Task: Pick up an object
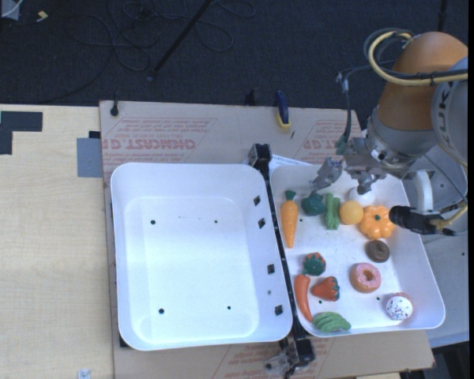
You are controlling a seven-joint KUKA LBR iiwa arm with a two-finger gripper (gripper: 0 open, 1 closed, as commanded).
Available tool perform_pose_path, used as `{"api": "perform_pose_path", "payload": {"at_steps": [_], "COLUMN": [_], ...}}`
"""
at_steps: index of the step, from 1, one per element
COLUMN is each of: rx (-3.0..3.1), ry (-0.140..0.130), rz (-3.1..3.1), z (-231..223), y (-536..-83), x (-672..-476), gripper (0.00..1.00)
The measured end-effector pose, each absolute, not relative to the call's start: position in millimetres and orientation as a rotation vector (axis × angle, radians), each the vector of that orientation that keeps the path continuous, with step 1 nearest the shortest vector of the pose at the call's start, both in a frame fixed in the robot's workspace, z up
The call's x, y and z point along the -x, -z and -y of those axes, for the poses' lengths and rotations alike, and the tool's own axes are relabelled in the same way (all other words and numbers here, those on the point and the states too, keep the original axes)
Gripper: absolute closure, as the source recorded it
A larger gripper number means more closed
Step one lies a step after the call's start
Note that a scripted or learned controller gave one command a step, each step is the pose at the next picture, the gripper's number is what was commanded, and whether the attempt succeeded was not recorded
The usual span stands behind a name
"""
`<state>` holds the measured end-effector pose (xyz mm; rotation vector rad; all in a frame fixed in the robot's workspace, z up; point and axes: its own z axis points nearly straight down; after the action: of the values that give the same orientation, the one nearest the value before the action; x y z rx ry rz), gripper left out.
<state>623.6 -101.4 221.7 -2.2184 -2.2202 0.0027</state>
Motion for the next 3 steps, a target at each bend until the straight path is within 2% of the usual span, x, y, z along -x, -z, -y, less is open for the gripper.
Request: {"api": "perform_pose_path", "payload": {"at_steps": [1,2,3], "rx": [2.224,2.223,2.224], "ry": [0.019,0.003,0.003], "rz": [2.231,2.226,2.230], "z": [102,102,84], "y": [-109,-91,-91], "x": [-624.3,-646.5,-632.0], "gripper": [0.00,0.00,0.00]}}
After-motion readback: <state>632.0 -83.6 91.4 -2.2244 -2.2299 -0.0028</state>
